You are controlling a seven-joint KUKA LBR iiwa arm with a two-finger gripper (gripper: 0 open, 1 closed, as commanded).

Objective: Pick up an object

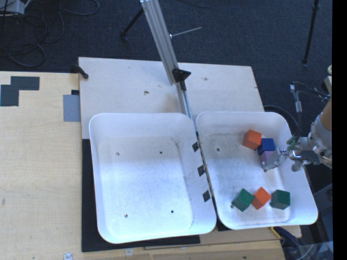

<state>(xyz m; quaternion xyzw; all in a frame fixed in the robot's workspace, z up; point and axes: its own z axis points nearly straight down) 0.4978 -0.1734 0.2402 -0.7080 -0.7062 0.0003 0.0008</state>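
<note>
Claw (269,164) seemingly clamps a part-hidden purple block (267,157); arm cut off.

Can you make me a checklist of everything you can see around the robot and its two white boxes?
Surface: white board on a pale wooden bench; two white bins, left bin and right bin.
Job's things: six blocks in the right bin: orange block, blue block, purple block, green block, second orange block, second green block.
Clutter: nothing seen.
Grippers: gripper beside the purple block.
Cables: black cables on the floor.
Surroundings: slanted metal rail, dark carpet.
</note>
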